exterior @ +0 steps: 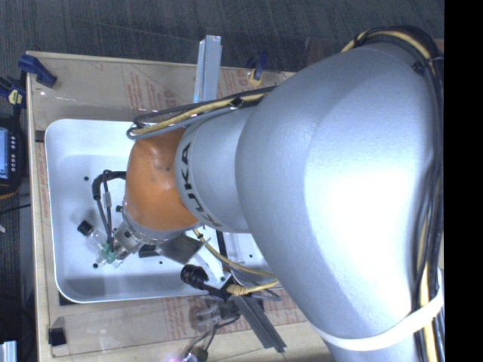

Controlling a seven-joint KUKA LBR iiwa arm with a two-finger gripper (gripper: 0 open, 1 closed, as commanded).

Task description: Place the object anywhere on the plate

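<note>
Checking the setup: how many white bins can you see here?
1: the bin on the left, with the gripper low inside it. The arm covers the right side, so a second bin may be hidden beneath.

- The grey arm [317, 194] covers most of the right side, its orange band [155, 183] over the white bin [64, 202].
- The gripper [106, 251] sits low inside that bin, near its front wall.
- A small dark piece [84, 226] lies just left of the gripper.
- Yellow cables [196, 111] run along the arm above the band.
</note>
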